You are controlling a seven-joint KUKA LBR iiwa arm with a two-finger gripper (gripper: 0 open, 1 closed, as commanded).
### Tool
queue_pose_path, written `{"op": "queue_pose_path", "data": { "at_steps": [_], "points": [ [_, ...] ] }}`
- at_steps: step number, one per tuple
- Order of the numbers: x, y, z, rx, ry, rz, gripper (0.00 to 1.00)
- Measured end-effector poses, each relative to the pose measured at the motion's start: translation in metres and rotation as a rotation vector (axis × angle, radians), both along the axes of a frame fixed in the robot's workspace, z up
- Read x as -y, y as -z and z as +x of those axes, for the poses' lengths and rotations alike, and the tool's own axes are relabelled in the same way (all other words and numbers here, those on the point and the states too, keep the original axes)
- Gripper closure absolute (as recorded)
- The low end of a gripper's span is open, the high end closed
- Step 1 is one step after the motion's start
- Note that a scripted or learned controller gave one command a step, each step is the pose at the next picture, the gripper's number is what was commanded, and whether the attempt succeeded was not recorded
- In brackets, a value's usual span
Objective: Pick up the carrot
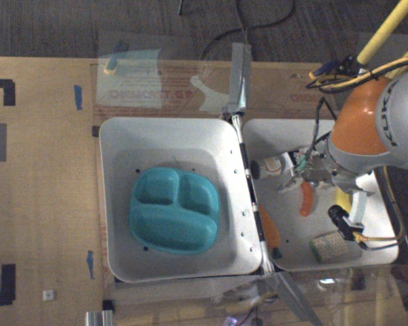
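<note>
so the carrot [306,199] hangs just below the pincer [306,179] in the right bin [285,246], long axis near vertical, tip pointing down. Pincer's clamped on its top end.

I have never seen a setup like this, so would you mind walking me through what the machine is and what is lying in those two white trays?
This is one picture, taken by a fixed camera above the bench and looking down at a slant. The grey arm with the orange band is a robot arm reaching in from the right; its two-finger gripper hangs over the right shallow white bin. An orange carrot-shaped piece sits directly under the gripper, but I cannot tell whether the gripper actually has it. That bin also has a second orange piece along its left wall, a greenish rectangular sponge-like block, something yellow and a small white item. The left shallow white bin holds a teal plastic plate with three compartments.
</note>
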State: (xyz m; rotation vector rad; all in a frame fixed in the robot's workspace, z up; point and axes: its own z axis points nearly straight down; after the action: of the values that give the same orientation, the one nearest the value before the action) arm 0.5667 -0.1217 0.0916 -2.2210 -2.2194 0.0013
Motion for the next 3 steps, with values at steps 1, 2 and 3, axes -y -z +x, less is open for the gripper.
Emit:
{"op": "queue_pose_path", "data": {
  "at_steps": [1, 2, 3],
  "points": [
    [0.024, 0.004, 0.014, 0.010, -0.259, -0.003, 0.00],
    [0.004, 0.004, -0.004, 0.011, -0.008, -0.003, 0.00],
    [0.009, -0.004, -0.003, 0.012, -0.002, -0.006, 1.00]
  ]
}}
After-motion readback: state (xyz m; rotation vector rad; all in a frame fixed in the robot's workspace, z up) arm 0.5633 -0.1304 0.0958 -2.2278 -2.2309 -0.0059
